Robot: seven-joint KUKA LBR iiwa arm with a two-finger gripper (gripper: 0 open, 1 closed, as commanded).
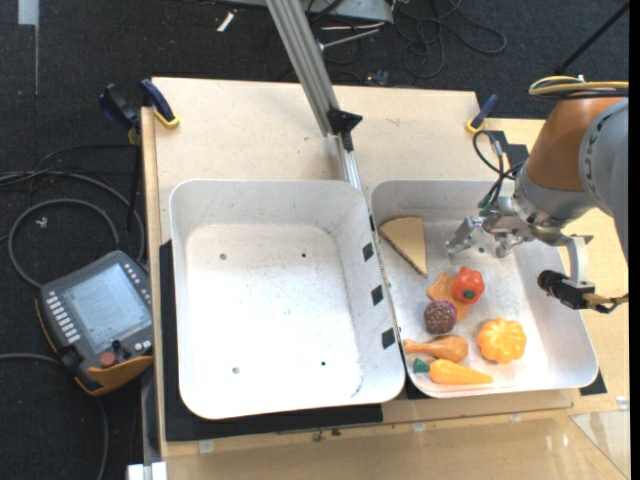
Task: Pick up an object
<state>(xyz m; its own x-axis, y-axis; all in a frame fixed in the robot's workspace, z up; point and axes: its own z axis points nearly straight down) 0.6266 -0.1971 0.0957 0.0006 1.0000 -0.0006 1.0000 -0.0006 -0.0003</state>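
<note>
Pincer: I see the gripper point(478, 234) over the upper middle of the right bin point(570, 353), its metal fingers pointing toward 8 o'clock; I cannot tell how far apart they stand, and I see nothing between them.
Nearest object: the red tomato point(466, 284) sits just below the pincer at 6 o'clock, resting on an orange piece point(441, 290) that it partly covers.
Others in the right bin: tan wedge point(406, 241) at 9 o'clock of the pincer; purple berry point(440, 316), yellow pumpkin point(501, 339), orange squash point(437, 348) and carrot point(458, 373) farther down toward 6 o'clock.
Left bin point(200, 208): well apart from the pincer, at 9 o'clock.
Hard to make out: the fingertips blur against the white bin floor; the arm point(575, 158) is cut off at the right edge.
</note>
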